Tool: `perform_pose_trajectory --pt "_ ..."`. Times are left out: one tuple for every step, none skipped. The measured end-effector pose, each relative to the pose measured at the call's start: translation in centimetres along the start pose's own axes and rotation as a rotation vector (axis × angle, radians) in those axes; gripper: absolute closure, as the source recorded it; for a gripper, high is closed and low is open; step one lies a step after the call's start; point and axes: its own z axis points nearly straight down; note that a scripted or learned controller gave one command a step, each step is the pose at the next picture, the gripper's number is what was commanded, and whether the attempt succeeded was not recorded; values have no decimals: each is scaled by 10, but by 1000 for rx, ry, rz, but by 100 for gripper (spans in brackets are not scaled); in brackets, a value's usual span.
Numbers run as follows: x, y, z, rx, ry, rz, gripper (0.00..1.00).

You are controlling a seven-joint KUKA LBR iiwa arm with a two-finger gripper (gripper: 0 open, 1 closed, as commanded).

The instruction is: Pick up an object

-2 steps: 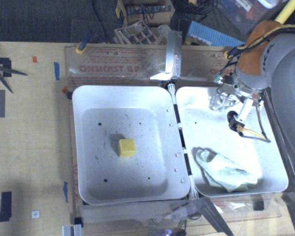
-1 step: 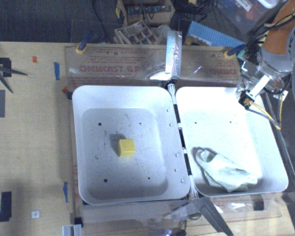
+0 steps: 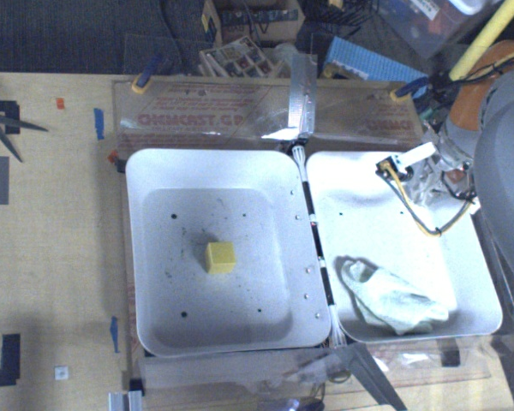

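Observation:
A small yellow block [image 3: 221, 257] lies near the middle of the left bin [image 3: 154, 187]. A crumpled white cloth or bag [image 3: 396, 299] rests at the near side of the right bin [image 3: 343, 187]. My gripper [image 3: 422, 181] hangs over the far right part of the right bin, with a yellow and black cable looping below it. It is well apart from the cloth and far from the block. Nothing is seen held in it.
A metal divider [image 3: 313, 229] runs between the two bins. A clear plastic sheet [image 3: 214, 118] lies behind the bins. The grey arm [image 3: 505, 169] fills the right edge. Clutter of boxes and cables stands beyond the bench's far edge.

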Motion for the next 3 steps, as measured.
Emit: perform_pose_trajectory --pt "-11 -8 -6 1 -1 -75 100" --pt "-9 -9 -15 2 -3 -80 100" --pt "-38 -1 -60 -2 1 203 100"
